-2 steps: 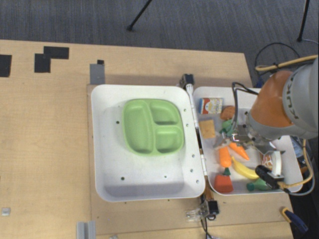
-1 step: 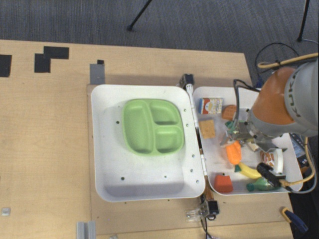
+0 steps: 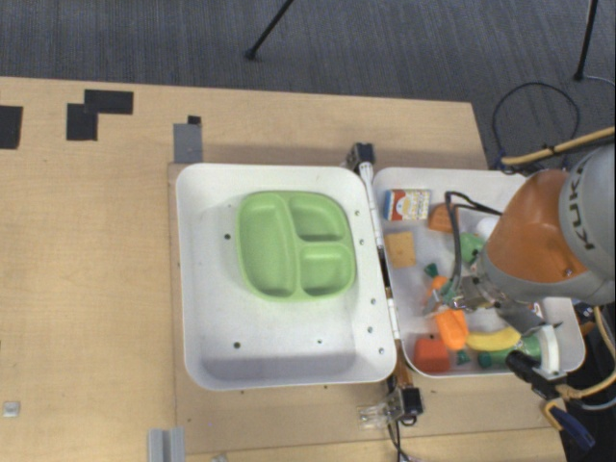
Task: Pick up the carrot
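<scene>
One carrot (image 3: 450,326), one banana (image 3: 493,339).

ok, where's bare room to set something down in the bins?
Left bin: bare floor left of and below the green tray. Right bin: crowded; carrot, banana, cracker and the tool fill it.

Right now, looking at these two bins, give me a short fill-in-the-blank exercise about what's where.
1. The green divided plate lies in the ____ bin of the camera view.
2. The divided plate has ____ compartments.
3. The yellow banana lies in the same bin as the orange carrot, to the carrot's ____ in the camera view.
4. The gripper is over the ____ bin.

Missing words: left; three; right; right
</scene>
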### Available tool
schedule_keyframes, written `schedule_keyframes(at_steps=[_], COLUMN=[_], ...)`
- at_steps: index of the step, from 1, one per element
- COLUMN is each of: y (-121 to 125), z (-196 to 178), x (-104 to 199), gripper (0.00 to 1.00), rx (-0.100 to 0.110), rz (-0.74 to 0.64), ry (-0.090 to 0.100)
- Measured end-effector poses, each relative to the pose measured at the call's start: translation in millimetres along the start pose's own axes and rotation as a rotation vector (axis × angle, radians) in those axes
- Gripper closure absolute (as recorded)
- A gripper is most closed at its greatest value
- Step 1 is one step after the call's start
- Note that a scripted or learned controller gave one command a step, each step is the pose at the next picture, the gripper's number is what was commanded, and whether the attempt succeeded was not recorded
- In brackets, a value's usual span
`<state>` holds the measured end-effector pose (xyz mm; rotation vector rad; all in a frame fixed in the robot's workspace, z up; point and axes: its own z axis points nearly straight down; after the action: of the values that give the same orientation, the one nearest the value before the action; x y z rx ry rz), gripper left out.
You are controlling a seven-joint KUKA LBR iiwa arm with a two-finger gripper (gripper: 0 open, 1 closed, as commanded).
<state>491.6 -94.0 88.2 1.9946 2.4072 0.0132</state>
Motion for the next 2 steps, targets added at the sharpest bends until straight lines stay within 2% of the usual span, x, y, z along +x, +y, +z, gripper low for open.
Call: schedule_keyframes(at_steps=[1, 2], y=[-0.9, 1.4], z=[0.5, -10.6], x=[-0.7, 0.1], gripper=[0.00, 1.00], rx=[0.002, -0.002], rz=[0.001, -0.002], ry=[0.000, 0.001])
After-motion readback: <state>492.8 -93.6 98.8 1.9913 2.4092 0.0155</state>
